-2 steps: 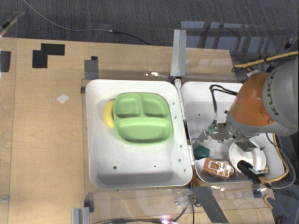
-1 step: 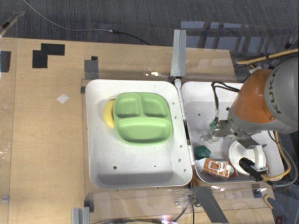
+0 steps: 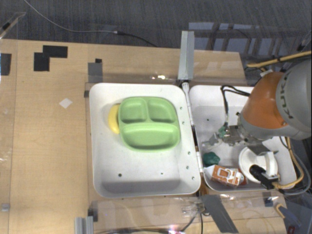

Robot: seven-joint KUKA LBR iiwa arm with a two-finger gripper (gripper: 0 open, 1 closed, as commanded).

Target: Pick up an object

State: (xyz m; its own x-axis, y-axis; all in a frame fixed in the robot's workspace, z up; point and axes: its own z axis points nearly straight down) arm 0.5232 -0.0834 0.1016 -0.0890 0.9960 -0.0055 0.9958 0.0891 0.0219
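My gripper [image 3: 220, 139] hangs low in the right bin [image 3: 210, 103], reaching in from the right under the orange-banded wrist. Just below it lies a small dark green object [image 3: 211, 158], close to the gripper but with a gap between them. An orange and white packet [image 3: 225, 175] lies flat at the bin's front edge, in front of the green object. The arm hides the right part of this bin.
The left bin [image 3: 141, 174] holds a green divided plate [image 3: 147, 123] with a yellow banana-like thing [image 3: 113, 119] poking out at its left side. A grey divider post [image 3: 185, 62] stands behind, between the two bins.
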